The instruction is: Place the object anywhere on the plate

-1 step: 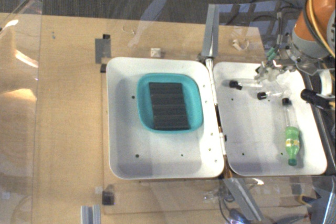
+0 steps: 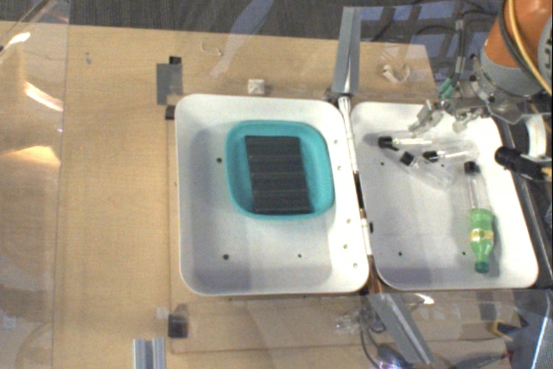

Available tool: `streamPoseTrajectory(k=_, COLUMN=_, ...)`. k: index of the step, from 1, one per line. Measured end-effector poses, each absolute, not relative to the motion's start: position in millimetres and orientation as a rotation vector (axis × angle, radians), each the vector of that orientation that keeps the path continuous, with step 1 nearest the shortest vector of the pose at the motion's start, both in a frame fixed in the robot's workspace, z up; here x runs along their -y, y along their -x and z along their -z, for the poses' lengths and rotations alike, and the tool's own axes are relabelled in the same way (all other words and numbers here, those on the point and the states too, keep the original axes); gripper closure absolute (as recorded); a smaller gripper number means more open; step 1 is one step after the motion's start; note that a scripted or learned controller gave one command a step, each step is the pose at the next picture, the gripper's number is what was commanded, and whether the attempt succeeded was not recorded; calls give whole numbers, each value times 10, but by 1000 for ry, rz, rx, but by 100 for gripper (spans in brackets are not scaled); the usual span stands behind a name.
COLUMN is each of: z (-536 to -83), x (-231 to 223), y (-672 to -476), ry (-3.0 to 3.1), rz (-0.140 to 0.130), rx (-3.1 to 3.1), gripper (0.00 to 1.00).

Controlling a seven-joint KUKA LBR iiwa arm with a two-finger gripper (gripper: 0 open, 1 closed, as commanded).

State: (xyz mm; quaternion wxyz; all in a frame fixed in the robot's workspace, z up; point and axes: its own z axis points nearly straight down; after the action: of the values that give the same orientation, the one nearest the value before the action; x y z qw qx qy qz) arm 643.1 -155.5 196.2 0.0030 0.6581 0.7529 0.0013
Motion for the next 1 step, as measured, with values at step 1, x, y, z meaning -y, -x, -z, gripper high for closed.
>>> streamPoseTrajectory(k=1, z=-1515, x=1752, y=-5787, ry=-2108, rz=-3, rx=-2324, gripper=0)
